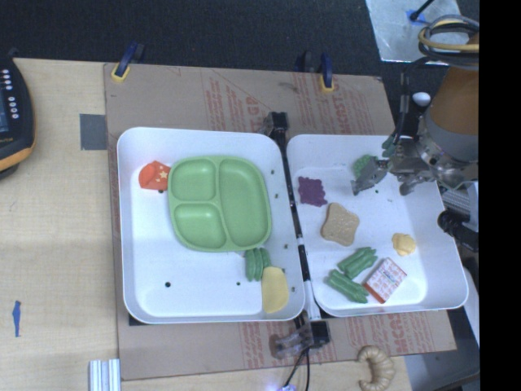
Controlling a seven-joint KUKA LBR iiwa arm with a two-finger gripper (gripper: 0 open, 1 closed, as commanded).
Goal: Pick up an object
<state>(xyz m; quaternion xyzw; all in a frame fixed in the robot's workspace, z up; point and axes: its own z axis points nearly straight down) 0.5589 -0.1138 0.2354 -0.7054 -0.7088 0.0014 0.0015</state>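
The gripper hung open over the right bin, grasping nothing, fingers spread, beside a green piece, above the bread slice.

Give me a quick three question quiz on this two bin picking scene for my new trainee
1. True or false: the green divided plate lies in the left bin.
2. Which item lies nearest the gripper? A) purple piece B) small dark green piece C) red and white packet
3. Fill in: the slice of bread lies in the ____ bin.

Key: 1 true; 2 B; 3 right.
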